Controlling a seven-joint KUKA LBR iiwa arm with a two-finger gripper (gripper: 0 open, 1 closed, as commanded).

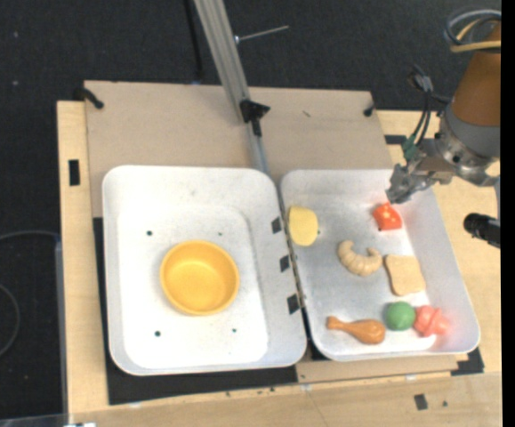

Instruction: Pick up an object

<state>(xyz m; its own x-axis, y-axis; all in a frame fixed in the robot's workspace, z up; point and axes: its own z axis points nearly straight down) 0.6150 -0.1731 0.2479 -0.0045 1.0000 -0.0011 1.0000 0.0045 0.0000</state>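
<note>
Hand (402,189) hovers just above small red plastic block (387,217) near right white bin's wall (448,238); finger spread: can't tell. Risk: fingers clip wall or nudge block aside, closing on nothing.

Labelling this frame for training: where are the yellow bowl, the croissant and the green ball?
yellow bowl (199,278), camera view, middle of its hollow.
croissant (359,259), camera view, middle of its curved body.
green ball (400,316), camera view, its top.

a robotics lab: a plywood bench (213,123) on dark carpet, two white bins (132,194), an aluminium mast (221,43).
</note>
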